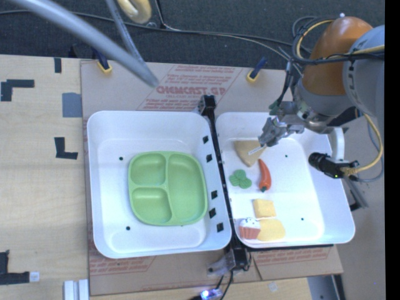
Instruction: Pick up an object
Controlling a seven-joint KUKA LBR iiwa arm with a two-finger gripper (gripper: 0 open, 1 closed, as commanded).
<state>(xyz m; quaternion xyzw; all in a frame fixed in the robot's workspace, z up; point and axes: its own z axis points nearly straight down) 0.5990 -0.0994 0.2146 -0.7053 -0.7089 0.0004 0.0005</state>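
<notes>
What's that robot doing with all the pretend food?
The robot's gripper is down in the right bin, right at a tan wedge-shaped piece. It looks like it is trying to pick that up. A red chili, a green piece and some yellow pieces lie nearby. The left bin holds a green divided plate.

green tray (167, 188) | white bins (103, 142) | red pepper (265, 175) | yellow block (264, 208)

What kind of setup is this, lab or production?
Most likely a robot manipulation lab bench, not production. Two white bins sit clamped on a cardboard sheet, toy food like a red chili pepper lies loose beside a green divided plate, and cables trail across the bench.
</notes>
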